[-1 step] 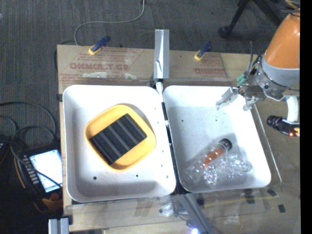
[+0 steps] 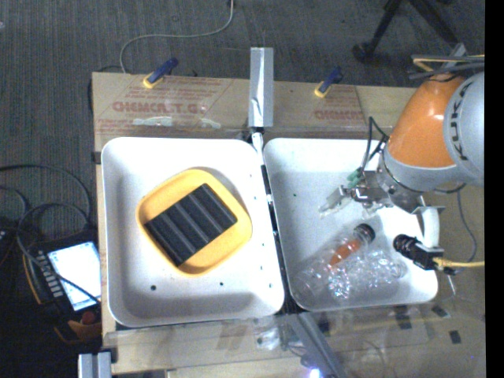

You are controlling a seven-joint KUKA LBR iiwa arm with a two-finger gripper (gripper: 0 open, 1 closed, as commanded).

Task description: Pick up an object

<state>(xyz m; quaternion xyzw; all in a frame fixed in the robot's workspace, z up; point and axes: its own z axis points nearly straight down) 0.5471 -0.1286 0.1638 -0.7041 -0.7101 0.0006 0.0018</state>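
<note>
Right bin: clear bottle below end effector, apart.

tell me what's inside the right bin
The right bin holds a clear plastic bottle with orange contents, lying on its side among crumpled clear plastic. The claw hangs over the bin's middle. The arm covers the bin's far right corner, so anything there is hidden.

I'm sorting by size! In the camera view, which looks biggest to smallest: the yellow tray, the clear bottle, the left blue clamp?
1. Yellow tray
2. Clear bottle
3. Left blue clamp
</note>
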